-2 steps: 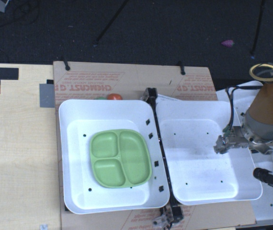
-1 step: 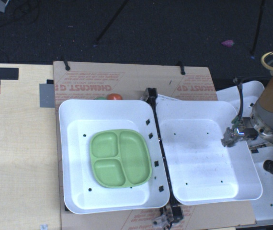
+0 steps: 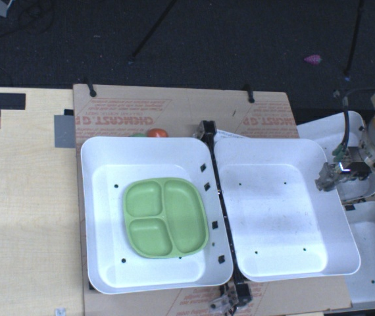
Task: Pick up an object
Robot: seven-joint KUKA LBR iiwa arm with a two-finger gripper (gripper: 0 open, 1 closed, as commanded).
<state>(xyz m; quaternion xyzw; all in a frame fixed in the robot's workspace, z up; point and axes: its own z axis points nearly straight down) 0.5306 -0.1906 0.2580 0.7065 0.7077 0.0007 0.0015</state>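
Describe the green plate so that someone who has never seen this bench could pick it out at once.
Start with the two white bins side by side and take the left bin. Lying flat on its floor is the green plate, a rounded tray split into three compartments. It is pale green against the white, unlike the small red-orange object that sits outside, behind the bin's far rim.

At the bench's right edge the gripper (image 3: 329, 176) is a small block of grey metal with dark parts and a speck of green on it. A thin white cable (image 3: 346, 125) arches up over it. The rest is too blurred to make out.
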